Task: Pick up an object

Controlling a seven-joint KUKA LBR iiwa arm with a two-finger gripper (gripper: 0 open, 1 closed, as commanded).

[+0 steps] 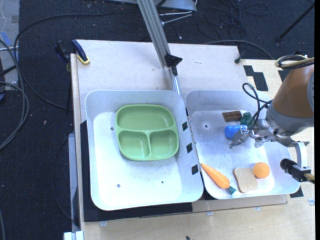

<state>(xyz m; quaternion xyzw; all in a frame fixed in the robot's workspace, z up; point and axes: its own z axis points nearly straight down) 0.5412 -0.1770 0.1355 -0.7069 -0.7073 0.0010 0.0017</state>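
Gripper (239,138) low in right bin (210,184), touching blue object (232,131); finger spacing cannot be told. Carrot (216,175), bread slice (245,179), orange (261,170) lie nearer the front.

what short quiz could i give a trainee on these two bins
1. True or false: the green plate lies in the left bin.
2. Which thing is closest to the tool? A. carrot B. blue object C. orange ball
3. What lies between the carrot and the orange ball?

Key: 1 true. 2 B. 3 the slice of bread.
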